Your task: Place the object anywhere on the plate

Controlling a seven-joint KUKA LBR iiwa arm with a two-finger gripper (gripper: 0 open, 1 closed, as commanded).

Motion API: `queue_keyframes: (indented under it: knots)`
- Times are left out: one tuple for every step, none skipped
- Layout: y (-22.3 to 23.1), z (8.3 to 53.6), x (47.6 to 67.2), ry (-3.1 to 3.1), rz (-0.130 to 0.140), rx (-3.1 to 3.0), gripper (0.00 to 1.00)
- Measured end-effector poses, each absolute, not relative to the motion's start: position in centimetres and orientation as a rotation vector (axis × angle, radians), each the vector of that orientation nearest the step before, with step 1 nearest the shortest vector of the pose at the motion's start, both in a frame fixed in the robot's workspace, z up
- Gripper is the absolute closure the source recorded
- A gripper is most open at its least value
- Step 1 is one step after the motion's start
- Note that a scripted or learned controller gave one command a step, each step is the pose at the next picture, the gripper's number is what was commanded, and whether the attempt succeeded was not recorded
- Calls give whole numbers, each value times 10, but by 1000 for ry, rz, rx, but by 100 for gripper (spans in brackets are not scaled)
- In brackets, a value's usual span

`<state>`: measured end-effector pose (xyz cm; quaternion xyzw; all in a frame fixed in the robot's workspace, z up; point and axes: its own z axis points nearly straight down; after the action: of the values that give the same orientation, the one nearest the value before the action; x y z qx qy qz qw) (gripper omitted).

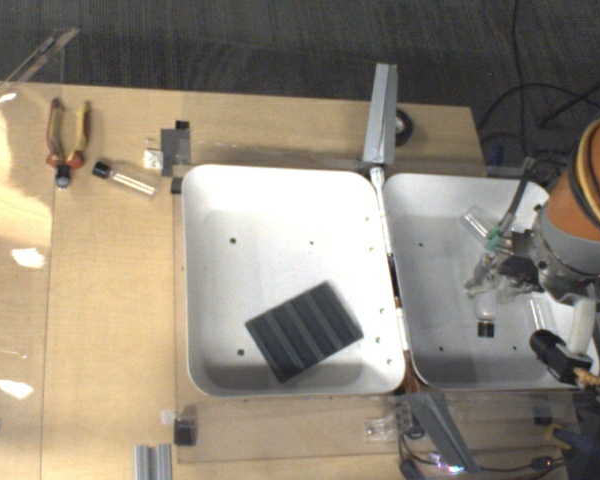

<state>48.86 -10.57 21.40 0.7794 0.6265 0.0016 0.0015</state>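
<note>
Left bin (210,268) holds a dark ribbed plate (304,330), lying askew near the front. Gripper (490,278) hangs over the right bin (430,218); can't tell its state. Pliers (67,138) on wooden bench (100,318).

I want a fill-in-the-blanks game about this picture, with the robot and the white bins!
1. The dark ribbed plate lies in the ____ bin of the two.
2. The gripper hangs over the ____ bin.
3. The band above the robot's wrist is coloured ____.
4. The red-handled pliers lie on the bench, at the far ____ of it.

Missing words: left; right; orange; left
</note>
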Motion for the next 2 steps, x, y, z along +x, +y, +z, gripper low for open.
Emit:
queue_keyframes:
  knots:
    - [-39,245,571,2182,5,2255,100]
    - [61,231,558,2027,4,2399,100]
